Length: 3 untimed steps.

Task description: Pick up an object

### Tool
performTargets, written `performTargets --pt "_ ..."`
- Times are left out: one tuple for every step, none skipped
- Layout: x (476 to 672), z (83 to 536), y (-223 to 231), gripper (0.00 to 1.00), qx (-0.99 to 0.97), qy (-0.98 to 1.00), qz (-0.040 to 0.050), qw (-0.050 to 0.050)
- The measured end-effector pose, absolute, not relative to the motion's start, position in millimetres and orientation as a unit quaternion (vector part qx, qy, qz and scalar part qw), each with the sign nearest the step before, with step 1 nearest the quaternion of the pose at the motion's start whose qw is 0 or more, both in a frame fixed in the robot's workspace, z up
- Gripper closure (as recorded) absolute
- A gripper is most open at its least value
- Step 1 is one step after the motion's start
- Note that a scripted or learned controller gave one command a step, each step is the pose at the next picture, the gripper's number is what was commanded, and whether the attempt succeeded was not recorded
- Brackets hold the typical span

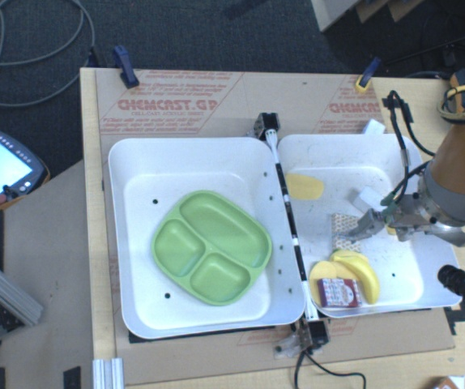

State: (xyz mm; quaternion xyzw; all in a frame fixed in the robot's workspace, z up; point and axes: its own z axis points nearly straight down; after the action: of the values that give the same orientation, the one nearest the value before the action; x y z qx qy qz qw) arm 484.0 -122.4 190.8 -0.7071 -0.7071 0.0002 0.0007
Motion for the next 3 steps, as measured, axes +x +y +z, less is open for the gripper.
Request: performTargets --pt "478.7 87 -108 0.00 -0.707 -0.707 0.0002 0.001" --pt "562.7 85 -125 0.00 -0.707 -0.707 -0.0003 -0.001" --pt "562.9 95 -125 1.00 -0.707 -0.707 -0.0007 -0.001"
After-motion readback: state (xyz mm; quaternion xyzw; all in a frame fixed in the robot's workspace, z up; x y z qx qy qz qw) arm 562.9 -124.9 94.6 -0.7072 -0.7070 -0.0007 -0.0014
